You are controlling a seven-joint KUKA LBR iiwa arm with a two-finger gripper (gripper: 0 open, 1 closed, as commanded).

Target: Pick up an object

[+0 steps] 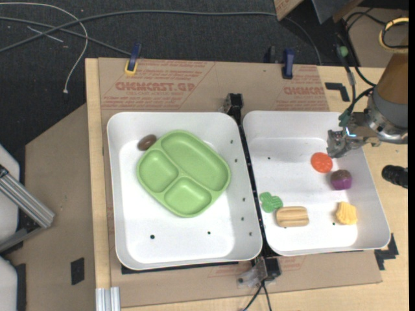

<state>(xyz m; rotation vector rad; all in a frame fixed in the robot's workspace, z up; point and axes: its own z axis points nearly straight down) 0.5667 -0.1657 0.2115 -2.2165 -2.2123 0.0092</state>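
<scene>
In the right bin (285, 135) lie an orange-red round piece (321, 162), a purple piece (341, 179), a yellow piece (346, 214), a tan bun-shaped piece (292, 216) and a small green leafy piece (270, 201). My gripper (337, 143) hangs over the right bin's far right part, just above and right of the orange-red piece. Nothing shows as held by it. A small brown piece (148, 142) rests in the left bin (130, 206), touching the far left rim of a green divided plate (183, 172).
The grey arm with its orange band (395, 89) comes in from the right over the right bin's edge. A black clip (233, 102) sits between the bins at the back. Bare white floor shows in the right bin's far left part.
</scene>
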